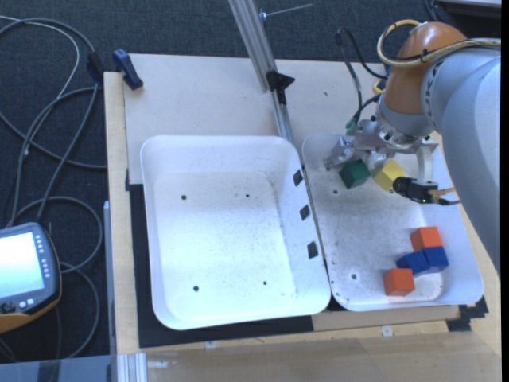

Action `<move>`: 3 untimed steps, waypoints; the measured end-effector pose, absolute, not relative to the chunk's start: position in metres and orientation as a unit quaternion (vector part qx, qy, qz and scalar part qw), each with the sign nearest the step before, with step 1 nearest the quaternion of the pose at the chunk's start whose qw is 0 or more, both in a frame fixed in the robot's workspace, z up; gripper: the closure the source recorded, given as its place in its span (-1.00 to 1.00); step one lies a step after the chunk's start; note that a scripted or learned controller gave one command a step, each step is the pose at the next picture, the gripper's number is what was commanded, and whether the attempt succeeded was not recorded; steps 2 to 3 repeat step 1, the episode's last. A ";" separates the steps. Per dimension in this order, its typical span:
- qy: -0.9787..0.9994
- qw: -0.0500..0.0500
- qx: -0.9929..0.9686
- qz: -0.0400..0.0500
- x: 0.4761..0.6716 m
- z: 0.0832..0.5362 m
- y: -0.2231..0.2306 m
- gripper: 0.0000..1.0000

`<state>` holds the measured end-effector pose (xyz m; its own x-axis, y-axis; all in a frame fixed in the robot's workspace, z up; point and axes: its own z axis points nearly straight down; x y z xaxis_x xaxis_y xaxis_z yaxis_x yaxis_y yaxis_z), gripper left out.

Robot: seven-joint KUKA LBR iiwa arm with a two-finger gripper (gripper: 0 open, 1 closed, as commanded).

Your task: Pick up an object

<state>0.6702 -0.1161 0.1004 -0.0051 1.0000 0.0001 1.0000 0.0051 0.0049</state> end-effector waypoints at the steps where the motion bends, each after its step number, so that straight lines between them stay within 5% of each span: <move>1: 0.708 0.002 0.706 0.000 0.669 0.112 -0.118 1.00; 3: 0.708 0.002 0.706 0.000 0.669 0.112 -0.118 1.00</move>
